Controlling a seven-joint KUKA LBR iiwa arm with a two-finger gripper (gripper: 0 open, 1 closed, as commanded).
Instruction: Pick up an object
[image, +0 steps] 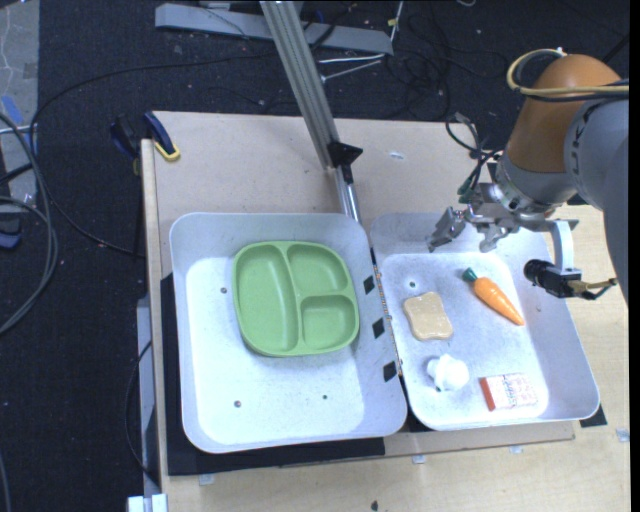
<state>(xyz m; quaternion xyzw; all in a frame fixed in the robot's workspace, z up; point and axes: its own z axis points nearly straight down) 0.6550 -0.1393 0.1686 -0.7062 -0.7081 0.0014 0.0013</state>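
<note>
My gripper hangs over the far edge of the right bin, open, with nothing between its fingers. In that bin, an orange carrot with a green tip lies just in front of the gripper and a little to the right. A slice of toast lies near the bin's left wall. Closer to the front are a small white object and a red and white box.
The left bin holds a green divided plate. A slanted metal pole rises from between the bins at the back. A blue and yellow tool lies at the bench's far left corner.
</note>
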